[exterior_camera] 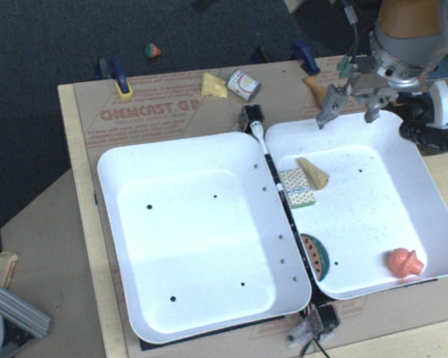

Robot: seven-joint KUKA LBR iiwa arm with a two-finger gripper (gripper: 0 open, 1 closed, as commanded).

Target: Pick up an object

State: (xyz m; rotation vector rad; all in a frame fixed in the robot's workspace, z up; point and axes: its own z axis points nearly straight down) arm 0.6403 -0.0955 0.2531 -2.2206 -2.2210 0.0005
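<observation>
Above the right bin's [422, 189] far edge, end effector [351, 108] spread wide, grasping nothing; inside, tan cone [313, 172], patterned block [297, 187], pink toy [403, 263].

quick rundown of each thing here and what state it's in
end effector: open, holding nothing, above the right bin's far rim
cone: lying on its side in the right bin
patterned sponge: flat, beside the cone
watermelon slice: against the right bin's left wall
pink toy: resting in the near right corner
left bin: level on the bench
</observation>
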